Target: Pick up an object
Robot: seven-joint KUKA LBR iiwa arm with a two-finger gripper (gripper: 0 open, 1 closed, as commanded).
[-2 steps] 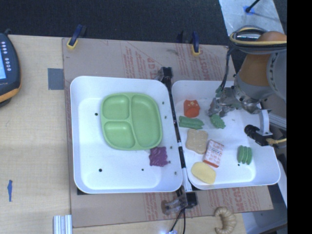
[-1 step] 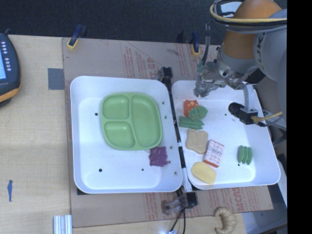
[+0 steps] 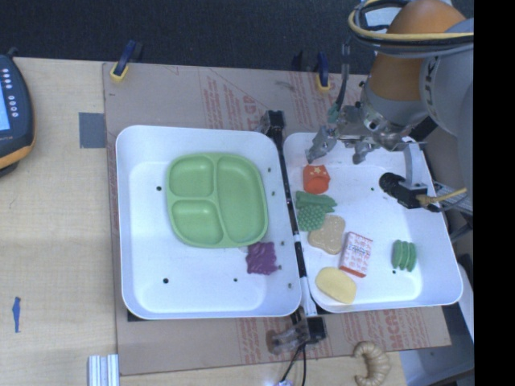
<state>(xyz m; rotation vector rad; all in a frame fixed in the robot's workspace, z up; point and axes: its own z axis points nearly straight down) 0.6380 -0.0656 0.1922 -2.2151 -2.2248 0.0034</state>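
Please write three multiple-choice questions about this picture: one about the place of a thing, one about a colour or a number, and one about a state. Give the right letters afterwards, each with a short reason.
1. Where does the purple toy lie?
A. in the left bin, beside the green plate
B. in the right bin
C. on the bare bench

2. How many compartments has the green plate?
A. two
B. three
C. five

3. How does the end effector stand to the orange block?
A. it hangs above the far end of the right bin, apart from the block
B. it has lifted the block out of the bin
C. it presses the block into the left bin

Answers:
1 A, since the toy rests on the floor of the left bin, by the plate's near corner.
2 B, as three hollows show.
3 A, since the block lies free on the floor of the right bin.
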